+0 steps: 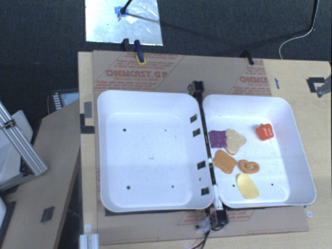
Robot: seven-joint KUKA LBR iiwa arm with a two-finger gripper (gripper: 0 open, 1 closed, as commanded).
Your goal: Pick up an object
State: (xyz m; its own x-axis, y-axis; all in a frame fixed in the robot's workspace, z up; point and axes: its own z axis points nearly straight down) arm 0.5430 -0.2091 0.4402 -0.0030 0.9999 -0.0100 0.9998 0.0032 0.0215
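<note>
The right bin point(290, 118) holds several small toy foods. A red pepper-like piece point(264, 132) lies toward its upper right. A purple bunch point(217, 138) sits by the divider, touching a beige piece point(234, 141). Below them lie an orange-brown piece point(224, 162), a small brown pretzel-like ring point(248, 166) and a yellow oval point(247, 185). A small grey part at the right edge point(323, 86) may belong to the arm.
The left bin point(148, 149) sits beside the right one, joined by a black clipped divider point(205, 149). Both rest on a cardboard sheet point(155, 71) on the wooden bench. A shiny metal plate point(123, 14) lies beyond the bench. An aluminium rail point(18, 144) stands at the left.
</note>
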